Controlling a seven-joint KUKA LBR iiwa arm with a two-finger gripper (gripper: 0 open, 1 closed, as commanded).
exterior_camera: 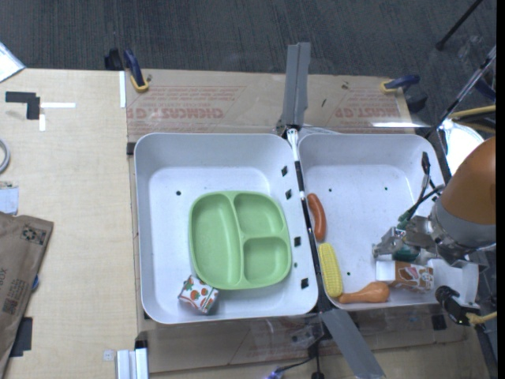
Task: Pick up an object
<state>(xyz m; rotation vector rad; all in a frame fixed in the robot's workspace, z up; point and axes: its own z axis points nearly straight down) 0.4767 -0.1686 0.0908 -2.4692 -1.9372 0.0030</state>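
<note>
1. Gripper (392,245) low near right bin's (359,158) right edge; finger state cannot be told
2. Hot dog (317,215), corn (329,268) along its left edge, centre open
3. Green tray (239,239) fills left bin (158,212)

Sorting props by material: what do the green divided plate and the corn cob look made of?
The green divided plate looks like moulded plastic: uniform pale green, smooth matte surface, rounded compartment ridges. The corn cob seems to be a plastic toy: even bright yellow, regular kernel rows. Neither can be confirmed from the view alone.
</note>
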